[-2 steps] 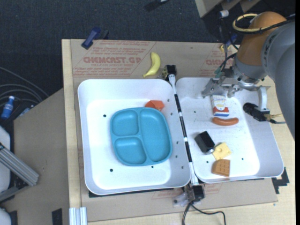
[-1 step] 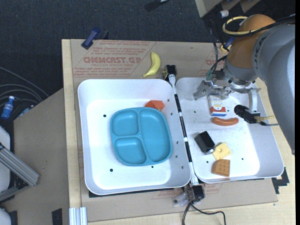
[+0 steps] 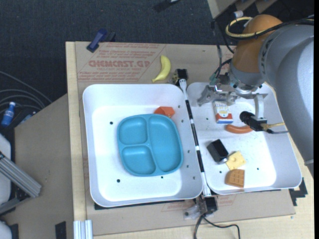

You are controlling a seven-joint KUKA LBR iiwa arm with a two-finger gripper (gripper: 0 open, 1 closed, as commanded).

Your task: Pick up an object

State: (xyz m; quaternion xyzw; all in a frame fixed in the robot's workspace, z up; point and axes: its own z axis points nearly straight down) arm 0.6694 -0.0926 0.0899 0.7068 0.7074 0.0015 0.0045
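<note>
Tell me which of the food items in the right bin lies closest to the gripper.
The small carton, white with red and blue print, directly beneath the gripper. The sausage, cheese wedge and waffle all lie farther toward the bin's front.

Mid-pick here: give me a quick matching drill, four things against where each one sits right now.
Things:
1. Blue tray
2. Banana
3. Waffle
4. Carton

Places:
A. On the bench, beyond the bins
B. Near corner of the right bin
C. Middle of the left bin
D. Far end of the right bin, under the claw

Pairs: 1-C, 2-A, 3-B, 4-D
</note>
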